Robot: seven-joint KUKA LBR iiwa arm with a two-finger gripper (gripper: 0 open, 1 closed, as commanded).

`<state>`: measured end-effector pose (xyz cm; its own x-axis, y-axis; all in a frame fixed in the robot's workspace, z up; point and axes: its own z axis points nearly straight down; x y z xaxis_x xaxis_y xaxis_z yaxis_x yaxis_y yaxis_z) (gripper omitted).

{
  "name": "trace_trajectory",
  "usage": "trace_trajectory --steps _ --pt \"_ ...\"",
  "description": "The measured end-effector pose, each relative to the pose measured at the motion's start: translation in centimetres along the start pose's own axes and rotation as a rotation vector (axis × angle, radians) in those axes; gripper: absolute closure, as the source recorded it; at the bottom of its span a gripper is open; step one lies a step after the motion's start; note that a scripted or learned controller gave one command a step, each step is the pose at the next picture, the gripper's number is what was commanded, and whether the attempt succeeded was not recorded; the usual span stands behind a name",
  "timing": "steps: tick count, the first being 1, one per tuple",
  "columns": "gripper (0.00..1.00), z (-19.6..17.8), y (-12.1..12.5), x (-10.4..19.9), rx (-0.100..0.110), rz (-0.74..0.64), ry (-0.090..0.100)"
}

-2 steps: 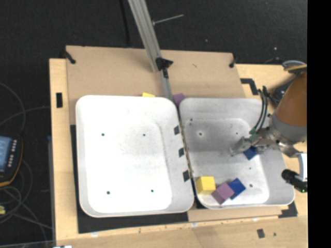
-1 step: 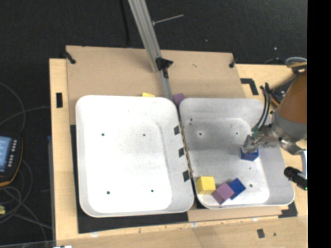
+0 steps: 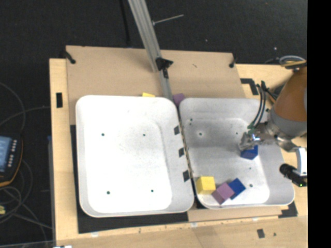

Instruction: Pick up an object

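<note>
Near edge of right bin (image 3: 258,203): yellow cube (image 3: 206,184), purple block (image 3: 223,192), blue block (image 3: 237,187) clustered. Farther right, hand (image 3: 250,144) over small blue cube (image 3: 250,153); finger state cannot tell. Risk: grip off-centre, cube slips or gets nudged aside

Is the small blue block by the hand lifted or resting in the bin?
Cannot tell: the small blue block sits directly under the hand, within the right white bin.
</note>
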<state>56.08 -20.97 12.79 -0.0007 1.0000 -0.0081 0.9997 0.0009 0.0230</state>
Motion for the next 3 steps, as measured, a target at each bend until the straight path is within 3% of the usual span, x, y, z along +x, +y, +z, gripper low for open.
trace_trajectory --steps 2,3 --pt "1.0 0.5 -0.5 1.0 -0.001 -0.002 -0.001" --pt "0.0 0.7 -0.5 1.5 -0.001 -0.004 0.004"
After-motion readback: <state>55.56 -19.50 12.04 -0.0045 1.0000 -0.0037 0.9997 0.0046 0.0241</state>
